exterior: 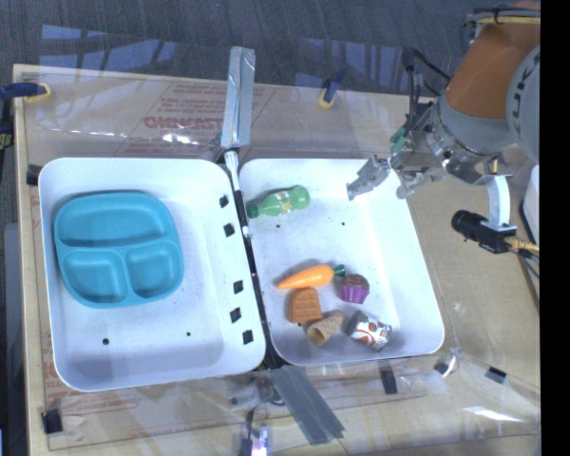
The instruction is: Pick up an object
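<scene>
Your easiest pick looks like the green bottle (277,201), lying on its side alone near the top-left corner of the right bin (413,255), close to the divider between the bins. Come down across its short width, not along its length, and keep clear of the divider wall. The gripper (380,175) hangs over the bin's upper right edge, well apart from the bottle; it has hold of nothing, and how wide it stands I cannot tell. Lower down, the carrot (305,276), waffle (305,305), cupcake (352,288), cone (325,328) and can (370,332) crowd together, so a grasp there risks nudging neighbours. The blue tray (117,248) fills the left bin (57,350).
</scene>
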You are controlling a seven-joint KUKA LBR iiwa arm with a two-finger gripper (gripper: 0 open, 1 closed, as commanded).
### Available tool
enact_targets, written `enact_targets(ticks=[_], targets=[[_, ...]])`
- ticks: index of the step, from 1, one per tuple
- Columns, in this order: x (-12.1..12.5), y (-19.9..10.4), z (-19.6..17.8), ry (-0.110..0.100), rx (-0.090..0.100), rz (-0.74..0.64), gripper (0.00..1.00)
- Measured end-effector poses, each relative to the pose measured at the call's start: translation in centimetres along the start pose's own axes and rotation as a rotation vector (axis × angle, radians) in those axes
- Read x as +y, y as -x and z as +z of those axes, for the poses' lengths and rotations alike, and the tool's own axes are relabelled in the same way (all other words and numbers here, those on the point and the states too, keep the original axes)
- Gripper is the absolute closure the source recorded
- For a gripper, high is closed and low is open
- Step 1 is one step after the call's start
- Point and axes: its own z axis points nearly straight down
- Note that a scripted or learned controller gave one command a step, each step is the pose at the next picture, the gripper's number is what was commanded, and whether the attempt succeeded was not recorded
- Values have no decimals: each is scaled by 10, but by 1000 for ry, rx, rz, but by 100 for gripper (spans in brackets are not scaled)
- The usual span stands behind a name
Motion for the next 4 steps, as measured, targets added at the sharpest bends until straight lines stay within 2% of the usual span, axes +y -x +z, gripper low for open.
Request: enact_targets(ticks=[1, 2, 3, 4], targets=[[-81, 0, 148, -1, 2, 214, 0], [-61, -69, 184, 0, 1, 94, 0], [54, -55, 182, 2, 0, 2, 0], [54, -56, 175, -6, -1, -6, 100]])
